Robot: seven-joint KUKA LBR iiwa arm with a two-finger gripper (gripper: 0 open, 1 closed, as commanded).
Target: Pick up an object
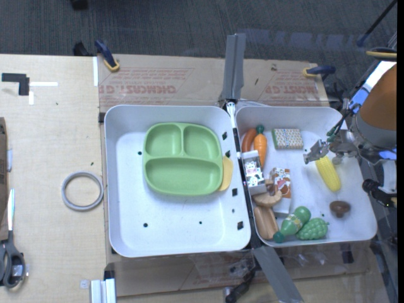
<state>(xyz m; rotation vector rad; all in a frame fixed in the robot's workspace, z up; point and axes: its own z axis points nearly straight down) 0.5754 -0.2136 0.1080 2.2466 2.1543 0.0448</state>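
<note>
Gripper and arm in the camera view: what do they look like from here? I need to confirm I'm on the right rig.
The gripper is small, silvery-grey metal with thin fingers. Behind it sits a grey wrist housing topped by an orange band. A blue-and-white cable or strip runs along the arm, and dark fittings hang below the wrist.

Bright, even overhead light, soft shadows inside the white bins [113,188], image slightly soft.

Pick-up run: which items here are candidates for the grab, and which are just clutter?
Candidates, right bin:
yellow toy corn cob
orange toy carrot
green toy grape bunch
small brown round piece

Clutter:
green divided plastic plate, left bin
grey tape ring
scissors
</note>
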